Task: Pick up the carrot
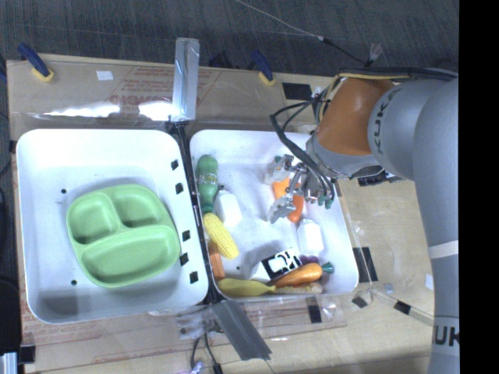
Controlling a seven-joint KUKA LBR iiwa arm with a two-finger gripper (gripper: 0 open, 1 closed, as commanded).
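Orange shows around the tool [285,202], low in the right bin [257,142] above the white bottle [311,238]; I judge it the carrot [281,189], half-hidden there. Whether the tool is spread or pinching it I cannot tell, as the metal parts blur together.

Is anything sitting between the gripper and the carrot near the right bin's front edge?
Yes. A small white object lies in the bin between the gripper and the carrot. A black-and-white item also crowds the carrot's upper left side. From straight above, nothing visible covers the carrot.
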